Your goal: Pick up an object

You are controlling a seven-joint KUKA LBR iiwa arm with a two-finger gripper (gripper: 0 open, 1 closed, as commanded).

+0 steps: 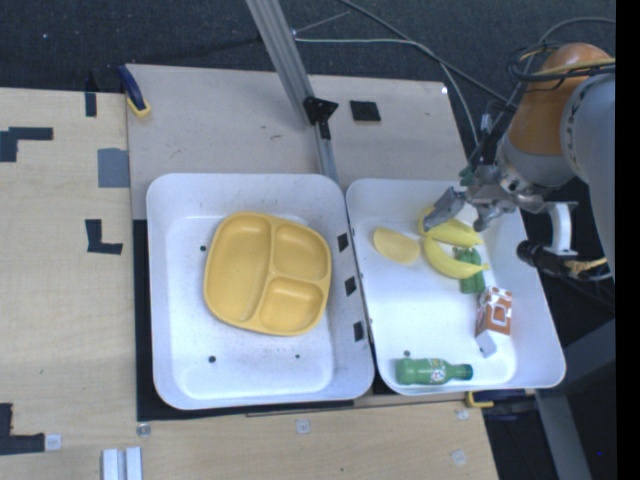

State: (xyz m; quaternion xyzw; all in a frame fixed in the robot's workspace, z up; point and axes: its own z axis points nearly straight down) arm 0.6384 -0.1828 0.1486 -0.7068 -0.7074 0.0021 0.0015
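Observation:
My gripper (458, 215) hangs over the far right part of the right bin (440, 313), its two fingers spread open just above a yellow banana (450, 249). Nothing is between the fingers. A pale yellow chip-like piece (397, 245) lies left of the banana. A small green item (472, 282) sits beside the banana's near end. A brown and white carton (493, 314) lies near the bin's right wall. A green bottle (432, 371) lies on its side at the bin's front.
The left bin (175, 298) holds a yellow divided plate (268, 272). A metal pole (285, 53) slants down to the bins' far edge. Cables (420, 58) run across the dark back. The arm's grey body (585, 148) fills the right side.

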